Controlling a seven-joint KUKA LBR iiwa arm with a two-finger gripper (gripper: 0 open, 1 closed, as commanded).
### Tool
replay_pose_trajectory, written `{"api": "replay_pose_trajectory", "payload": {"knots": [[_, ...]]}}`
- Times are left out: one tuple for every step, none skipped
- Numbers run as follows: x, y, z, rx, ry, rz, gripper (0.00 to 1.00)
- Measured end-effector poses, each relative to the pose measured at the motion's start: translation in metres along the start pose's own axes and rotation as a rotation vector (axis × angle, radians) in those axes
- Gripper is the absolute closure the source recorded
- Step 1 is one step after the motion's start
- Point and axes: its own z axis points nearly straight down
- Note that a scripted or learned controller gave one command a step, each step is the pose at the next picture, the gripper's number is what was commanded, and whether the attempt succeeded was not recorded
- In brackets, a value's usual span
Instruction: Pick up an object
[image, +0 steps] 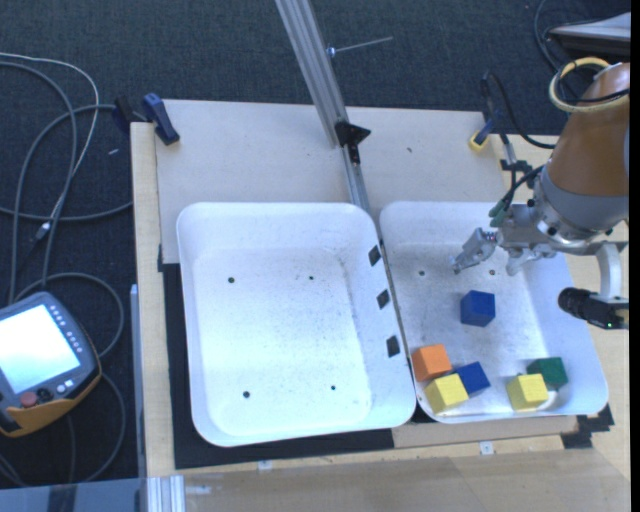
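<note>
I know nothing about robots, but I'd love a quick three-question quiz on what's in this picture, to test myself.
1. True or false: the end effector is above the right bin.
2. Multiple choice: which block lies alone, nearest the end effector? A) orange block B) lone blue block C) green block
3. Fill in: the number of yellow blocks along the right bin's near edge is ___.

Key
1. True; the arm reaches in from the right and hangs over that bin.
2. B; the others cluster along the near edge.
3. Two: one yellow block beside the orange one, another yellow block beside the green.
</note>
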Motion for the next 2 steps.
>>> {"api": "replay_pose_trajectory", "payload": {"knots": [[0.018,0.012,0.046,0.006,0.002,-0.002,0.00],[-0.007,-0.006,0.082,-0.009,-0.003,-0.003,0.00]]}}
